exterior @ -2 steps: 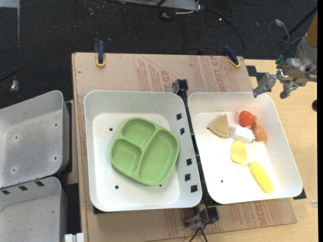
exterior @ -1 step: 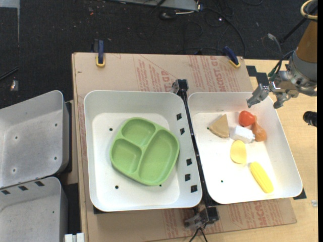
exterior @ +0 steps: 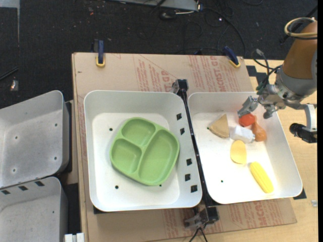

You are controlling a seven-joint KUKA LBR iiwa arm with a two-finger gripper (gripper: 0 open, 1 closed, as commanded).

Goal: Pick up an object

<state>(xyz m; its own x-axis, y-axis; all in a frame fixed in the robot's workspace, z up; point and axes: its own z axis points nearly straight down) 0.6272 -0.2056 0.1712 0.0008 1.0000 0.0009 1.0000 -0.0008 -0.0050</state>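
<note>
Hovering at the frame's right, your gripper [exterior: 257, 106] spreads its fingers apart above the red-orange toy [exterior: 247, 119] in the right bin [exterior: 282, 185].

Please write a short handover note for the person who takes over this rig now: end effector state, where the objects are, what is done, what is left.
End effector: over the far part of the right bin, just above the red object; nothing seen held, finger state unclear.
Right bin: tan wedge, white piece, orange piece, pale yellow piece, yellow corn.
Left bin: green divided plate.
Done: arm positioned over the cluster.
Left: grasp one object and lift it.
</note>
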